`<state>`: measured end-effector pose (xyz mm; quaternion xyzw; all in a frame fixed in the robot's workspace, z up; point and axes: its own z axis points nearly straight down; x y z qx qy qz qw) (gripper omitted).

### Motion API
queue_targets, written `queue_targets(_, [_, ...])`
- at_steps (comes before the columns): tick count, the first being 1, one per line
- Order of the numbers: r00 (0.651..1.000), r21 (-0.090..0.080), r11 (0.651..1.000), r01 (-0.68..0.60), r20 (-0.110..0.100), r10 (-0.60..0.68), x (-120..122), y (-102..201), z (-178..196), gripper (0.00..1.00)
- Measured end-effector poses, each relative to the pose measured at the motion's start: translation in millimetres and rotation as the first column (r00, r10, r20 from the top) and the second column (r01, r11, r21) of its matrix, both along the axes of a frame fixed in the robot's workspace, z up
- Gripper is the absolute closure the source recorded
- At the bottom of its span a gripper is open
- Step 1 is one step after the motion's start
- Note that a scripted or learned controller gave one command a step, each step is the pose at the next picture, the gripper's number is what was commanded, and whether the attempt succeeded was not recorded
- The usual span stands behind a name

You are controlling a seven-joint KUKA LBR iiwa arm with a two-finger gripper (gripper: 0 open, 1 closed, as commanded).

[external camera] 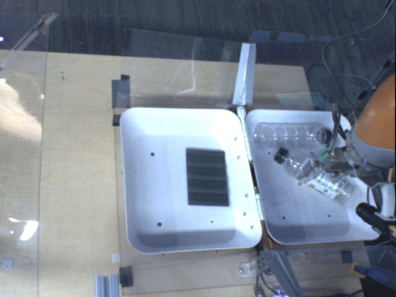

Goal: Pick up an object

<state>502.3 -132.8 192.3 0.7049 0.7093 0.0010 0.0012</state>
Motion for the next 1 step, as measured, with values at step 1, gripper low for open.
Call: queue_targets(1, [0.999,0.0,0.999,-0.034,-0.001,0.034,55.6,-32.6,-72.4,0.0])
